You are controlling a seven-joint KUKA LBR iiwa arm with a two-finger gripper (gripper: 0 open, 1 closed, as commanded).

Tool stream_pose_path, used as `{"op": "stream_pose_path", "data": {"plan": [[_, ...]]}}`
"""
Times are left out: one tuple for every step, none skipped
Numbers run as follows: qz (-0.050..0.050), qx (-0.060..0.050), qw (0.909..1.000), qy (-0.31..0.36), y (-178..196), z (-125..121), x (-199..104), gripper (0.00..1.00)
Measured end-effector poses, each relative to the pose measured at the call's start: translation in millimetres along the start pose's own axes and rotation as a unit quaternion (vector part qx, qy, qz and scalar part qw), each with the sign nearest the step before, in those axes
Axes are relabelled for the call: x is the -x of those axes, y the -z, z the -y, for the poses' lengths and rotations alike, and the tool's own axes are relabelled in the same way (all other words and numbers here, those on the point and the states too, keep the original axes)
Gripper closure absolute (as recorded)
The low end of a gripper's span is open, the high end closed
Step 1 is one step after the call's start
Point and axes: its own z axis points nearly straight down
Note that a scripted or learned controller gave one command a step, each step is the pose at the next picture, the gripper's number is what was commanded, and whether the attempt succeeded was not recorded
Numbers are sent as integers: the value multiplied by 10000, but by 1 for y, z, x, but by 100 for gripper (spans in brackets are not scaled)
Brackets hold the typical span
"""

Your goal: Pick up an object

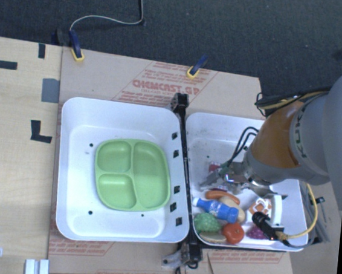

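Observation:
My gripper [215, 179] hangs low in the right bin [220, 132], just above a pile of small toy foods at the bin's front. The pile includes an orange hot dog [222, 197], a blue bottle-like piece [223, 211], a green leafy piece [206, 221], a red tomato [233, 233] and a purple piece [257, 233]. The metal fingers point left and down toward the hot dog. Nothing shows between them. The arm's orange band [274, 141] covers the bin's right half.
The left bin [79, 117] holds a green divided plate [133, 175]. A black divider [179, 158] runs between the bins. Both bins rest on a cardboard sheet [158, 83] held by yellow clamps. Cables trail near the arm's wrist.

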Motion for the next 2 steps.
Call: {"op": "stream_pose_path", "data": {"plan": [[5, 17, 10000, 6, 0, -37, -10, 0], [-2, -18, 10000, -2, 10, 20, 2, 0]]}}
